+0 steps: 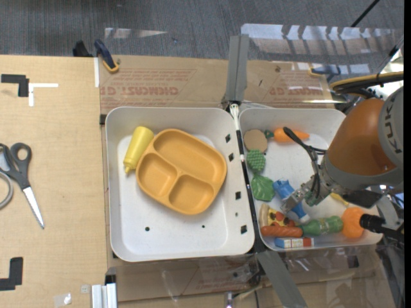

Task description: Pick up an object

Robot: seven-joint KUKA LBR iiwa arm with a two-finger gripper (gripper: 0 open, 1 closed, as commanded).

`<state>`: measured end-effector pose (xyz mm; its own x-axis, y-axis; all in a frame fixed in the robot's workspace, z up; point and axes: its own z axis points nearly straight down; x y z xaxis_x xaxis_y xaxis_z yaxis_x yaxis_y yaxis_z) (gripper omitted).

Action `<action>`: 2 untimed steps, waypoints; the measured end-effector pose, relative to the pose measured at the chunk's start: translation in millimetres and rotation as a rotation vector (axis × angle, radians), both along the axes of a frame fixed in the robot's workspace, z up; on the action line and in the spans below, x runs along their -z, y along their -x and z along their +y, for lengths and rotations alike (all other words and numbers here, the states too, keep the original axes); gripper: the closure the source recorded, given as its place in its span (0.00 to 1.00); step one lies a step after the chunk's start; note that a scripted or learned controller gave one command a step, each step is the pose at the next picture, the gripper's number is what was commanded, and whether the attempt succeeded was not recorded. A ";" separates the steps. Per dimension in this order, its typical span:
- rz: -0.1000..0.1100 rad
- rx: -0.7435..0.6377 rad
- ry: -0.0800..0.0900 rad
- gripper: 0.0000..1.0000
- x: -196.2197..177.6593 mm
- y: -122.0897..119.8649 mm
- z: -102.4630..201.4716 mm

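My gripper [297,203] is low inside the right bin [292,115], under the orange band of the arm [359,147]. It hangs just right of a small blue toy [283,189] and above a cluster of small toys at the bin's near edge. That cluster includes a green cucumber-like piece [323,226], a red sausage [282,232] and an orange ball [353,223]. Two green toys [261,186] lie along the bin's left wall. A tan oval [255,140] and an orange carrot [290,135] rest at the far end. The arm hides the bin's right part.
The left bin [128,233] holds a yellow-orange divided plate [180,170] and a yellow bottle [137,147]. Scissors [22,178] lie on the wooden bench at the far left. A blue-handled clamp [106,55] sits beyond the bins.
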<state>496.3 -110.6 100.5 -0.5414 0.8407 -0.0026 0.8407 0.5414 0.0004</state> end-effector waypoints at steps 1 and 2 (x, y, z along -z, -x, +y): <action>0.000 0.000 0.000 0.00 0.0 0.0 0.0; -0.001 0.278 -0.001 0.00 6.9 14.0 6.6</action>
<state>482.2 -104.0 93.5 -0.2899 0.9571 -0.0018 0.9571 0.2899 0.0023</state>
